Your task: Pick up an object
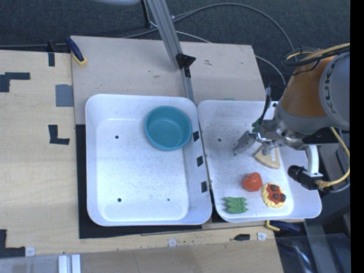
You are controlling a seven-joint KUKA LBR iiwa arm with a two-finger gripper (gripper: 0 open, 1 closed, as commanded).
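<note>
My gripper (251,151) hangs over the right bin (222,118), near its middle, with its fingers spread open and nothing between them. One grey finger (241,145) points to the lower left. A beige wedge (271,158) lies just under and to the right of the other finger. Below it sit a red tomato-like piece (252,181), a yellow piece with red and dark spots (273,195), and a green piece (235,205) near the bin's front edge.
The left bin (119,175) holds a blue bowl (168,128) at its upper right. A metal pole (170,33) slants down to the divide between the bins. Cables run along the right side by the arm.
</note>
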